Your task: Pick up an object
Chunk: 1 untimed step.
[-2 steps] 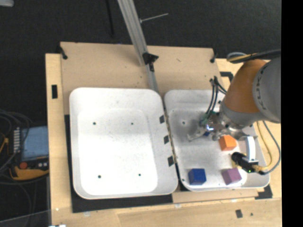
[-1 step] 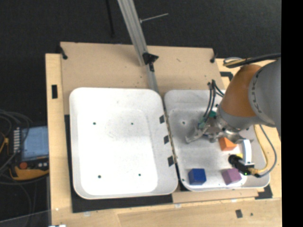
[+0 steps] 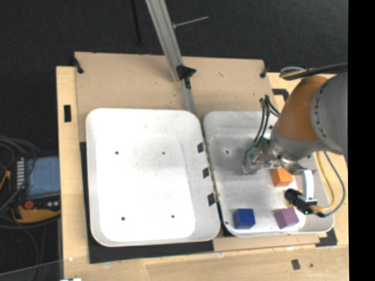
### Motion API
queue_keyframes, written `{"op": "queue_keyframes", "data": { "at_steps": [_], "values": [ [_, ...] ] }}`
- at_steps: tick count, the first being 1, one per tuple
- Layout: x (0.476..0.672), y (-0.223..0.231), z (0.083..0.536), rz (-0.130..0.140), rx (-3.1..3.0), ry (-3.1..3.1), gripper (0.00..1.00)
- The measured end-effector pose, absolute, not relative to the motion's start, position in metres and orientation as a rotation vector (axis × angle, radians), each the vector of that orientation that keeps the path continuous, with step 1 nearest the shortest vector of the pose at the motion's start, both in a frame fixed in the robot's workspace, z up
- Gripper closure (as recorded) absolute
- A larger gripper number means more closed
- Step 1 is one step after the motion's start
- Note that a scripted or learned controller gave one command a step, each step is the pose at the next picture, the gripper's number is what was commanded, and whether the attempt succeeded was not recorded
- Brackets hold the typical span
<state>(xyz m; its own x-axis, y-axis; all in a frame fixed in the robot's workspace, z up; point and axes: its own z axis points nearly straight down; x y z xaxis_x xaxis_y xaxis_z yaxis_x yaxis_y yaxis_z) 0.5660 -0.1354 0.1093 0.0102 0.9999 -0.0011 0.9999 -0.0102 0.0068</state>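
Camera view looked down at a slant on a tan counter (image 3: 158, 81) set against dark floor. Two shallow white bins lay side by side on it, edges touching near mid-frame: the left bin (image 3: 102, 157) filled the centre-left, the right bin (image 3: 225, 127) sat at centre-right. The grey arm (image 3: 331, 113), with its orange band (image 3: 299, 113), came in from the right edge and reached down over the right bin. The gripper (image 3: 252, 161) sat low over the middle of that bin, just above or on its floor; which one, could not tell. The jaws were small and partly masked by cables and the wrist, so could not tell how far apart they stood, and nothing could be made out between them. Three blocks lay in the right bin. The orange block (image 3: 282, 177) sat just right of the gripper, close under the wrist, touching or nearly so. The blue block (image 3: 244, 218) lay near the bin's lower edge, below the gripper and well apart from it. The purple block (image 3: 286, 217) lay to the right of the blue one, in the lower right corner, beside a black fitting (image 3: 296, 200) on the arm's cabling. A grey metal rail (image 3: 167, 34) ran from top centre down toward the seam between the bins. At far left of the frame, off the counter, sat a blue-screened handset (image 3: 41, 177) amid loose cables.
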Motion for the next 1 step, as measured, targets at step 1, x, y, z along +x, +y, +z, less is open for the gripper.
{"op": "queue_keyframes", "data": {
  "at_steps": [1],
  "values": [
    [0.5605, -0.1300, 0.1653, 0.006, 2.216, 2.218, 1.00]
  ]
}}
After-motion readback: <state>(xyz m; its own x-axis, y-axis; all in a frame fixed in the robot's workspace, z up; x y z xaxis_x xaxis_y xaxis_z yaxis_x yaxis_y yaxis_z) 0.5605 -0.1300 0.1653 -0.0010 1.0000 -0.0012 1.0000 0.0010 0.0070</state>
